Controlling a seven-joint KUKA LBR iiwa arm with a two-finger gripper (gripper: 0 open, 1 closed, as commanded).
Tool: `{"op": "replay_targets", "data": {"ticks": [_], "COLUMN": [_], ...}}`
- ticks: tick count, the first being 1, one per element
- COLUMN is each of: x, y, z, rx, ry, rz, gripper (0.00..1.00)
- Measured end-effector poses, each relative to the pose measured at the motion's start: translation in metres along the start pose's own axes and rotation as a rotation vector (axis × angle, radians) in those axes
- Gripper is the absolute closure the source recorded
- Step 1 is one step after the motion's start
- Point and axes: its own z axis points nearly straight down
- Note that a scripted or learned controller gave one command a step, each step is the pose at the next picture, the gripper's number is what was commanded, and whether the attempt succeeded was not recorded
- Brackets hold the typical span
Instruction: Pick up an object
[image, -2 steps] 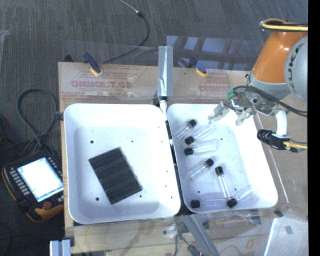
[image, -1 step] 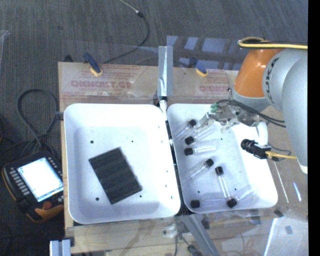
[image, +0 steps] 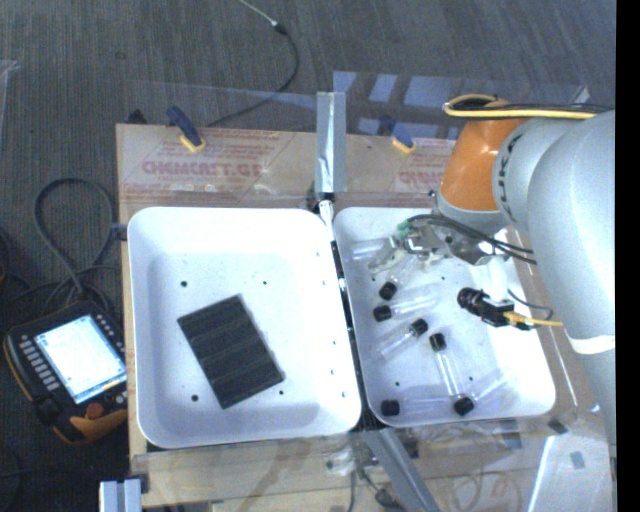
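Camera view: our gripper (image: 415, 238) hung over the right white bin's (image: 540, 385) far-left corner; clear black-capped vials (image: 400, 300) lay just nearward; jaw state indeterminable.

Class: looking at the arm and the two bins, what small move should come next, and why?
Probably lower the pincer a little onto the clear vials just beneath it in the right bin; it sits over that bin's far corner, apparently holding nothing.

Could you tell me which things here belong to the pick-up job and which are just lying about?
Job:
- hand
- clear vials with black caps
- right bin

Lying about:
- dark ribbed pad
- left bin
- teach pendant
- blue clamps
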Motion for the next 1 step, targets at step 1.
{"op": "replay_targets", "data": {"ticks": [1], "x": [-0.0003], "y": [0.0009], "z": [-0.0101], "rx": [-0.004], "ry": [0.001], "rz": [0.002], "gripper": [1.00]}}
